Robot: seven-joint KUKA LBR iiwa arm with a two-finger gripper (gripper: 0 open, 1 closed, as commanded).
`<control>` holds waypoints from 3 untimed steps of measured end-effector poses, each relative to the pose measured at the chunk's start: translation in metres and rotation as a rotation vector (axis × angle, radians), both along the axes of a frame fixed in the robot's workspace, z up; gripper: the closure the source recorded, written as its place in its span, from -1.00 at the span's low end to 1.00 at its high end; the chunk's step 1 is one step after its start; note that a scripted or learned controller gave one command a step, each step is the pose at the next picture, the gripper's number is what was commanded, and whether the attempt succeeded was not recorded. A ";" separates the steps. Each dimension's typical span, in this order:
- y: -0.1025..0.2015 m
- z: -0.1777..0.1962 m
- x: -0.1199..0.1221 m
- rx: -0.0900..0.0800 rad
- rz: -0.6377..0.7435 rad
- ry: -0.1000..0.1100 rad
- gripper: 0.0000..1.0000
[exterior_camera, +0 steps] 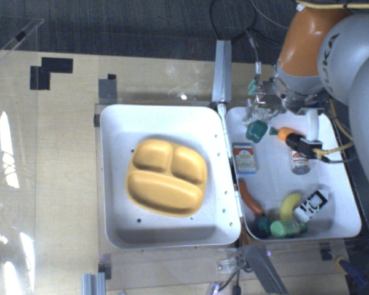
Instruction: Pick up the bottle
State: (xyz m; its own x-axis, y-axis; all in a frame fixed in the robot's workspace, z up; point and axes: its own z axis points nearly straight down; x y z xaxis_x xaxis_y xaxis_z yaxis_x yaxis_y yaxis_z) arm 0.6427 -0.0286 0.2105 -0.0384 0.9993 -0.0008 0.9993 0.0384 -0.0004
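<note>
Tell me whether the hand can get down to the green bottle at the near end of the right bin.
Probably yes: the green bottle lies uncovered from above, though the banana and a dark green object crowd it. The hand sits at the far end.

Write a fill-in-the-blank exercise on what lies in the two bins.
The yellow divided tray lies in the ____ bin.
The pincer hangs over the right bin's ____ left corner.
The banana in the right bin is ____ in colour.

Missing words: left; far; yellow
</note>
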 end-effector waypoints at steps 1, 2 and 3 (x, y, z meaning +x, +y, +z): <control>0.088 -0.030 0.005 0.000 -0.344 0.002 1.00; 0.083 0.011 -0.104 -0.001 -0.534 0.004 1.00; 0.066 0.060 -0.103 -0.001 -0.587 0.000 1.00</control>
State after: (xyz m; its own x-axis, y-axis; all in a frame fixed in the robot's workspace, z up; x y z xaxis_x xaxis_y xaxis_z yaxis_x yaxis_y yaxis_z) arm 0.5401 0.0379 0.2704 0.5211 0.8535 -0.0019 0.8535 -0.5211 -0.0003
